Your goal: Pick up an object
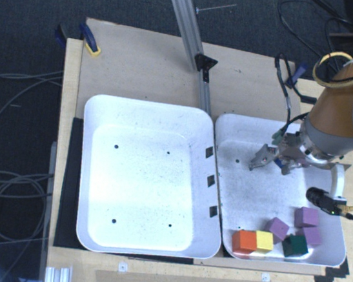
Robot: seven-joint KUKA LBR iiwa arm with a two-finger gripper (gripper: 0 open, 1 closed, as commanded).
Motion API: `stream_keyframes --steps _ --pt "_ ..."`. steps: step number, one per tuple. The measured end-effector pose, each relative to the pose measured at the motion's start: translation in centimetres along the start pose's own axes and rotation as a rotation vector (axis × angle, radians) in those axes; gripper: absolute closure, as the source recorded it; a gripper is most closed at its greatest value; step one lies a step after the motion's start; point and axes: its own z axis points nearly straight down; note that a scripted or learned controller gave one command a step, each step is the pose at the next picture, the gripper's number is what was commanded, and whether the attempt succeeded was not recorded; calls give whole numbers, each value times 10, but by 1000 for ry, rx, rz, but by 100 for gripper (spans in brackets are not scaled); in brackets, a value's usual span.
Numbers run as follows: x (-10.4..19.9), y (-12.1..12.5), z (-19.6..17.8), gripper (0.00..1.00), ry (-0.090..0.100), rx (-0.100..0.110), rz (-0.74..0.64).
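Several small blocks lie in the near right corner of the right bin [236, 178]: an orange block [245, 240], a yellow block [265, 241], a dark green block [294, 245] and three purple blocks [280, 226] [308, 217] [312, 237]. My gripper [260, 159] hovers over the bare middle of the right bin, up and to the left of the blocks and well apart from them. It looks open, with nothing between its fingers. The grey arm with its orange band [341, 102] reaches in from the right.
The left bin [94, 171] sits beside the right one, with black clips [210, 181] along the shared wall. A slanted metal rail [191, 35] crosses the bench at the back. Cables hang near the arm and lie on the floor at left.
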Motion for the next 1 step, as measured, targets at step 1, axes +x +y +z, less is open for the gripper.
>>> stream_keyframes --steps 1 --pt "1 2 -15 100 -1 -9 -2"
